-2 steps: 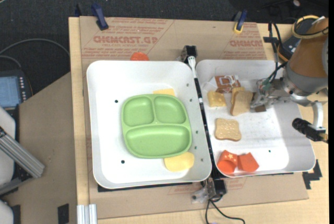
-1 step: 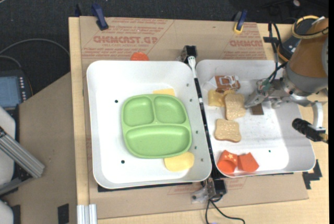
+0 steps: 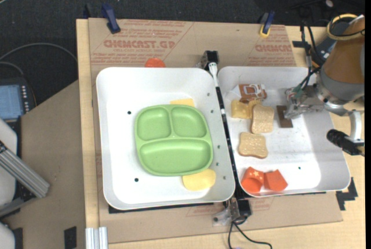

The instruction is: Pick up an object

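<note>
orange block [image 3: 276, 180], perhaps toy food, frontmost

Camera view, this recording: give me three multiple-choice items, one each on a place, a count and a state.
1. Where does the green divided plate lie?
A. in the left bin
B. in the right bin
C. on the bare bench

2. How many orange pieces lie near the right bin's front edge?
A. none
B. two
C. five

3. How does the gripper stand to the toast slices?
A. clamped on one
B. beside them, none between its fingers
C. over the left bin

Answers: 1 A, the plate fills the left bin's middle. 2 B, two orange pieces sit side by side. 3 B, the gripper hangs right of the slices, which lie flat.
</note>
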Tool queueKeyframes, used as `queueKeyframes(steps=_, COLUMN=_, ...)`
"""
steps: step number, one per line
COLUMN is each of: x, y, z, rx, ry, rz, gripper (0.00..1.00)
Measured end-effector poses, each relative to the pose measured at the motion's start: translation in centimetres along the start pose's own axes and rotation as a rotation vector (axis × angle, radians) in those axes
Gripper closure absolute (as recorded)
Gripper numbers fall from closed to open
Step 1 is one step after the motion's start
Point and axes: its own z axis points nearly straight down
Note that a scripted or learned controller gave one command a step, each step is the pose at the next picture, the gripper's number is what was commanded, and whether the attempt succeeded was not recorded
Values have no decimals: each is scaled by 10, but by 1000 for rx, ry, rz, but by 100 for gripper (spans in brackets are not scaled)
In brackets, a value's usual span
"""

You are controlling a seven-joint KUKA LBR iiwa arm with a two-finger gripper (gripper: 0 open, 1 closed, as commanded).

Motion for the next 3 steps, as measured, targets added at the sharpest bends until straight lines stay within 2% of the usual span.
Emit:
queueKeyframes(steps=1, x=0, y=0, z=1, rx=1, ry=0, rz=0, gripper=0)
queueKeyframes(steps=2, x=0, y=1, z=-10, rx=-3, ry=-1, rz=0, gripper=100)
queueKeyframes(steps=3, x=42, y=50, z=-64, rx=-2, ry=2, rz=-9, gripper=100)
